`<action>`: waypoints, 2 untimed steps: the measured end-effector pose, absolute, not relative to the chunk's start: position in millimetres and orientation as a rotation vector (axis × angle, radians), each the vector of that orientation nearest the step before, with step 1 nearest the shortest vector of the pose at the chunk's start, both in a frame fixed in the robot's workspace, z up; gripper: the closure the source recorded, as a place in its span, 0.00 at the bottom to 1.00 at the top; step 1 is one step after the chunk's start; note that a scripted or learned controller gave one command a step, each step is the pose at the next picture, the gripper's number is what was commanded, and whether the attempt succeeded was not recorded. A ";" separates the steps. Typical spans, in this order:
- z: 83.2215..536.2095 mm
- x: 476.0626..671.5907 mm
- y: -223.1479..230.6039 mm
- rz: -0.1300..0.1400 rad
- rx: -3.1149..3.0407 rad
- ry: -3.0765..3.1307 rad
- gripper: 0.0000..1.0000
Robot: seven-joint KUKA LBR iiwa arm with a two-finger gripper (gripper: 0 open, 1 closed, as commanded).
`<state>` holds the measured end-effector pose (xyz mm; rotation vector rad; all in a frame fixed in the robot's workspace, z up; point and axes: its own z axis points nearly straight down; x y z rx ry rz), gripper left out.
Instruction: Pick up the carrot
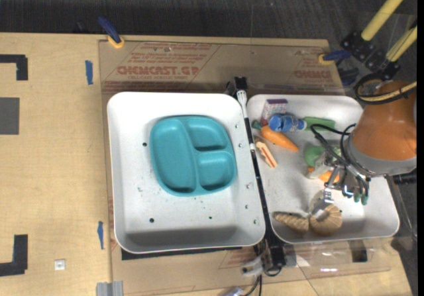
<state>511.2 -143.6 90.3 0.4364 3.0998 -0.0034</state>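
Carrot [279, 139]: lies in the right bin [381, 232], at 10 o'clock from my pincer, well apart, just below the blue bottle [283, 122].
Pincer [324, 203]: low over the bread [311, 220] at the bin's 6 o'clock; I hold nothing that I can see; width: cannot tell.
Step in hand: reach the carrot.
Method: I judge I should lift clear, travel toward 10 o'clock, align across the carrot's narrow width, avoid the bottle.

A teal divided tray [193, 153] sits in a white bin [126, 175]. Right of that tray lie an orange carrot [279, 138], a blue-capped bottle [286, 122] and tan bread pieces [310, 221]. Farther right, the arm's band [391, 130] glows orange.
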 end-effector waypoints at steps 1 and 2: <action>103.3 516.6 -143.3 -0.004 0.432 3.084 1.00; 91.8 553.3 -94.9 0.001 0.461 3.086 1.00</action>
